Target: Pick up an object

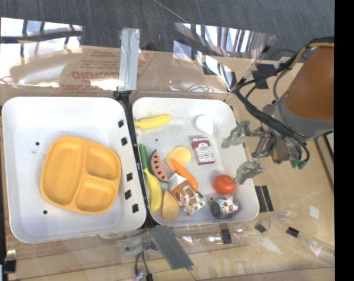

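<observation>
My gripper (240,153) hangs over the right rim of the right bin (183,105), open, with nothing between its fingers. One fingertip (232,138) points at the bin's upper right, the other (246,171) sits just right of a red tomato (224,184). In the right bin lie a yellow banana (153,122), a white round object (204,123), a small red box (203,150), a carrot (184,173), a watermelon slice (158,166), a small can (225,206) and a patterned carton (186,196).
The left bin (24,122) holds a yellow divided tray (80,174). A second banana (154,191) and a pale yellow piece (170,207) lie along the right bin's left side. Cables (253,81) trail from the arm's wrist above the bench. Cardboard lies behind the bins.
</observation>
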Motion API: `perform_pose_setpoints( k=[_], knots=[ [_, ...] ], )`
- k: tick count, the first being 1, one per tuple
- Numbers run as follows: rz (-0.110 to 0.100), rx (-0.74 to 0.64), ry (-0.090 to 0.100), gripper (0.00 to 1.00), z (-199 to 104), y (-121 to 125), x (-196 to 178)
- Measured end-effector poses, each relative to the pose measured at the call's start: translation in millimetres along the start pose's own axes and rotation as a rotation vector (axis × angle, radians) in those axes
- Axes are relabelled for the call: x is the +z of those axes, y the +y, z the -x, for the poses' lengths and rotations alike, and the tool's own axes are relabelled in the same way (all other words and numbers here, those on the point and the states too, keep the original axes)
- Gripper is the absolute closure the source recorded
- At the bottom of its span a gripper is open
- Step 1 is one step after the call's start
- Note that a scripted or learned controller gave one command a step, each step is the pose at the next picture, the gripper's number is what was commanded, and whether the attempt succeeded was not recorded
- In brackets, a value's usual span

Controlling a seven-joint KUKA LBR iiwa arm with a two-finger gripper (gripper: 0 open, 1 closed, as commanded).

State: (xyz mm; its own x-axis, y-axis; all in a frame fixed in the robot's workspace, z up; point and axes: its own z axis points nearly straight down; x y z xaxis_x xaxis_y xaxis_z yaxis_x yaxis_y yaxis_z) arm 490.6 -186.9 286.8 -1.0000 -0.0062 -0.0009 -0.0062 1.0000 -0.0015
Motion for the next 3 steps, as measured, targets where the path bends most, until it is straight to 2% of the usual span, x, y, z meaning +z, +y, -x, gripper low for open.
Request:
perform_pose_setpoints(
  k=[1, 2, 3],
  knots=[
    [0.003, 0.090, 0.007, 0.00, 20, 9, 91],
    [-0.002, 0.018, -0.016, 0.00, 59, 17, 176],
    [-0.015, -0.176, -0.021, 0.00, 43, 71, 188]
  ],
)
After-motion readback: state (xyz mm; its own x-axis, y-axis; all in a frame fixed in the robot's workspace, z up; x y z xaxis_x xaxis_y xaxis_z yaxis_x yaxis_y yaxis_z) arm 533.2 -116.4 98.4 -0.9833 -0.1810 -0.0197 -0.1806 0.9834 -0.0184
